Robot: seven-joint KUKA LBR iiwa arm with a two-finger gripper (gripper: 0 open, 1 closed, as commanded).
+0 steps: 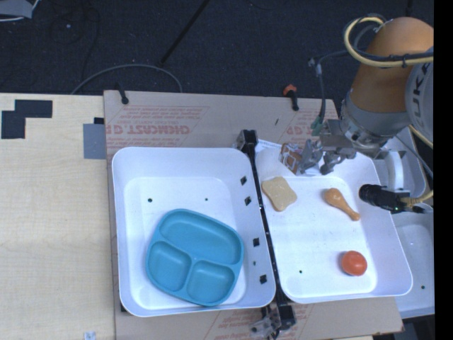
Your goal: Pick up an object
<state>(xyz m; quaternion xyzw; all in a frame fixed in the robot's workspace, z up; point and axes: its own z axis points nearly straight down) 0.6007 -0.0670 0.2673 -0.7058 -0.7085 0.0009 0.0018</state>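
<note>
1. 3 loose items lie in the right bin (pixel 396 278): a tan bread slice (pixel 279 193) at its left side, a drumstick-shaped piece (pixel 342 203) near the middle right, and an orange-red tomato (pixel 353 263) toward the near right corner.
2. 1 blue divided plate (pixel 194 256) sits in the left bin (pixel 127 190), toward that bin's near side.
3. Your gripper (pixel 317 159) hangs over the far edge of the right bin, just right of the divider between the 2 bins. You cannot tell from this slanted view whether it is spread or pressed together, and nothing can be seen pinched in it.
4. Judging by that, you are in the approach step: no item is lifted, and all 3 rest flat on the bin floor.
5. The bread slice is the nearest target, lying just on the near side of the gripper and slightly to its left. The drumstick is a little farther, to the right and nearer. The tomato is well apart from the gripper.
6. For the next move you would need to centre over 1 chosen item, come down to the floor, and close on it. Bread is flat and close to the divider wall, so it may be awkward; the drumstick's narrow handle looks easier to pinch.
</note>
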